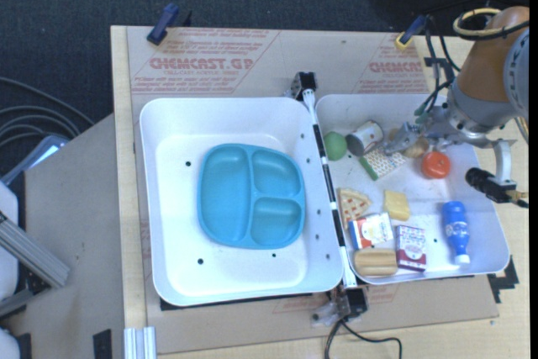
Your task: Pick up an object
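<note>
To my far left sits the left bin point(160, 181), and in its middle lies the blue divided plate point(251, 196), flat and well apart from anything I might grab. Across the divider, the right bin point(496, 252) holds all the candidates: a green ball point(336, 145) against the divider, a small tin can point(366, 136) tipped on its side just beside it, a grater-like tool point(382, 165) below the can, then a pizza slice point(354, 203), a yellow block point(397, 205), two small cartons point(374, 230) point(411, 246) and a bun point(376, 263) crowded toward the near edge, an orange piece point(435, 165) close under my wrist, and a blue bottle point(455, 232) lying further right. My claw point(412, 137) hangs low over the bin's far side, between the can and the orange piece; whether it is wide or narrow I cannot tell, and I see nothing caught in it. The risk, as I judge it, is the clutter: closing here could nudge the round can so it rolls away, or pinch the tool's edge and let it slip, or catch two things at once. My arm point(492, 67) comes in from the right, orange band above the wrist, bent down and leaning leftward over the bin's rear corner.
</note>
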Available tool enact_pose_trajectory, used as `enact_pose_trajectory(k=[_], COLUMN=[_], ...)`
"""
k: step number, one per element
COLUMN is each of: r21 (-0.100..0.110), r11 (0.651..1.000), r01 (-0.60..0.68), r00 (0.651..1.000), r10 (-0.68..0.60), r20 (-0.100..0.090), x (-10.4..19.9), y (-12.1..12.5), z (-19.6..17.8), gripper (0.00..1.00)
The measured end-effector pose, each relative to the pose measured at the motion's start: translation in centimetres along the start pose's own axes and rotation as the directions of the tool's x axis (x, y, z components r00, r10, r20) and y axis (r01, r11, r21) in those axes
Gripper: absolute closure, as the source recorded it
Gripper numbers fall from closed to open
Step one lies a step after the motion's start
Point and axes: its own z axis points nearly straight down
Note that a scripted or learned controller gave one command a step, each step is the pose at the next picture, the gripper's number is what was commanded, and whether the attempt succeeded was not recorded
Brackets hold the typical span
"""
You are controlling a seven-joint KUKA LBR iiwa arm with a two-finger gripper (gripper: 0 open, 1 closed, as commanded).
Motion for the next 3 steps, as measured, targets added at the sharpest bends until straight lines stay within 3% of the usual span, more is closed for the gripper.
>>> enact_pose_trajectory(k=[1, 2, 3], r21=[0.003, 0.0, 0.0], r11=[1.0, 1.0, 1.0], r01=[0.002, 0.003, 0.003], r00=[1.0, 1.0, 1.0], r10=[-0.002, -0.003, -0.003], r20=[-0.001, 0.002, 0.001], x=[-1.0, -1.0, -1.0], y=[4.5, 4.6, 4.6], z=[0.9, -0.2, -0.2], gripper=[0.0, 1.0, 0.0])
